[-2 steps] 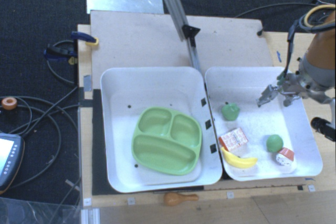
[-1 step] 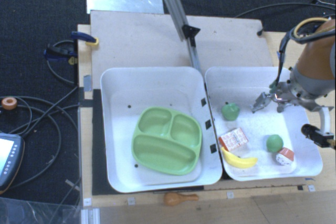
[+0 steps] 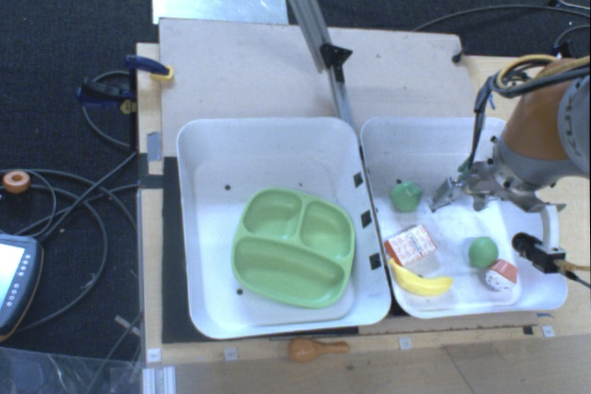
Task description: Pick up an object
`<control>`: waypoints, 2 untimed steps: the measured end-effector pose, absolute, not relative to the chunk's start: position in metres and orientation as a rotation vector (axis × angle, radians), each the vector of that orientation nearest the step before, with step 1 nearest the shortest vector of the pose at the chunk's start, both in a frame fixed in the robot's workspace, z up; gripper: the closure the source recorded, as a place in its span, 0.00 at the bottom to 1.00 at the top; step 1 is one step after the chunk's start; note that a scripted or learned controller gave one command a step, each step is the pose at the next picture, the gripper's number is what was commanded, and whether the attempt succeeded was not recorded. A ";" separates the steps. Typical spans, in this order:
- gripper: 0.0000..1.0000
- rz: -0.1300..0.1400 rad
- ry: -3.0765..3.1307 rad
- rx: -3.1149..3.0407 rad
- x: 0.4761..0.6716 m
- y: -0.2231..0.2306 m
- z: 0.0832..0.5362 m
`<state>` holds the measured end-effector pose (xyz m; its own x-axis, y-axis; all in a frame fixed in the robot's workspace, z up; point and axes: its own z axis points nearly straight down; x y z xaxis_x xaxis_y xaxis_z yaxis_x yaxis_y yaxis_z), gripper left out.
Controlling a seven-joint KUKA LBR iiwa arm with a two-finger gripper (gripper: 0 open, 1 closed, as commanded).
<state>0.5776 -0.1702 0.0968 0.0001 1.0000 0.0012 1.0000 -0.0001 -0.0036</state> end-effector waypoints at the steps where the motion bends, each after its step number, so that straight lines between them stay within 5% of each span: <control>1: 1.00 -0.003 -2.222 -2.224 0.579 -0.171 0.111; 2: 1.00 -0.006 -2.229 -2.224 0.578 -0.174 0.175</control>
<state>0.5780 -0.1743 0.1747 -0.0024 1.0000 -0.0025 1.0000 0.0024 0.0079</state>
